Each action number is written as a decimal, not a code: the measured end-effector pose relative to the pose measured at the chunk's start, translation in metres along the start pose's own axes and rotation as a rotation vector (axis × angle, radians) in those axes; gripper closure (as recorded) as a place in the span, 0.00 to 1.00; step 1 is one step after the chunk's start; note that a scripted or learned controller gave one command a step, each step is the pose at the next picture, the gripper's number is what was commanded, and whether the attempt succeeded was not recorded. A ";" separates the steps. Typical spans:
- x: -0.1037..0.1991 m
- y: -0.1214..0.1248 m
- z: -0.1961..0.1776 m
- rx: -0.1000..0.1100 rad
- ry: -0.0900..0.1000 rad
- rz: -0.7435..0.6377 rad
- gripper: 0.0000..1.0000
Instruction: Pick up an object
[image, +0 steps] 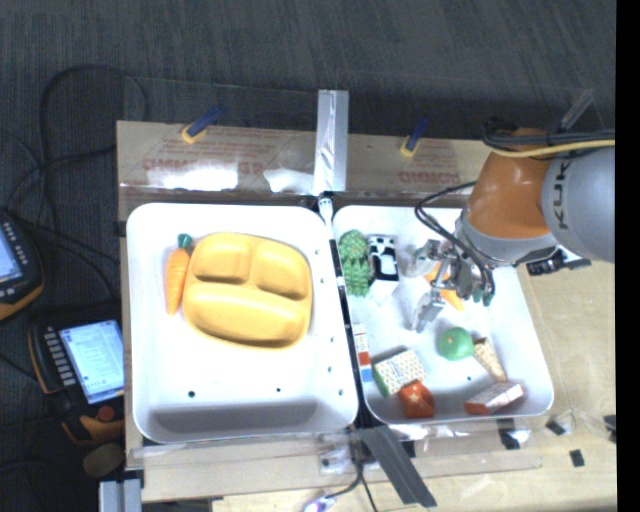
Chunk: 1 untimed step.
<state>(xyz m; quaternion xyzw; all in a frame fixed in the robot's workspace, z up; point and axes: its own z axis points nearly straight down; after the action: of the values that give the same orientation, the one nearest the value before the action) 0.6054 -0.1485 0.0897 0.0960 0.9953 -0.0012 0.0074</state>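
Green ball (455, 343) sits in the right bin (535, 350), just below the tool (432, 305), whose fingers hang apart, gripping nothing. "KU" reads on the arm (560, 195). Left bin (140, 330) holds a yellow tray (248, 288) and carrot (176, 276); bench (570, 300) is pale wood.

Arm (580, 195) was grey and smooth, rounded housing, with part of a dark "KU" lettering on the shell. Broad orange band (510, 195) sat above the wrist, glossy, domed. Black cables (450, 200) looped off the wrist area, one running along the top of the orange section. End effector (432, 305) was small, metallic grey, with thin pale fingers and some orange and teal bits near its base.
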 end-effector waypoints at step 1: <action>0.052 -0.028 -0.001 0.001 0.002 0.024 0.00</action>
<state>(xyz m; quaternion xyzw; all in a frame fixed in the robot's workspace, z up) 0.5486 -0.1656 0.0900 0.1080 0.9941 -0.0013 0.0062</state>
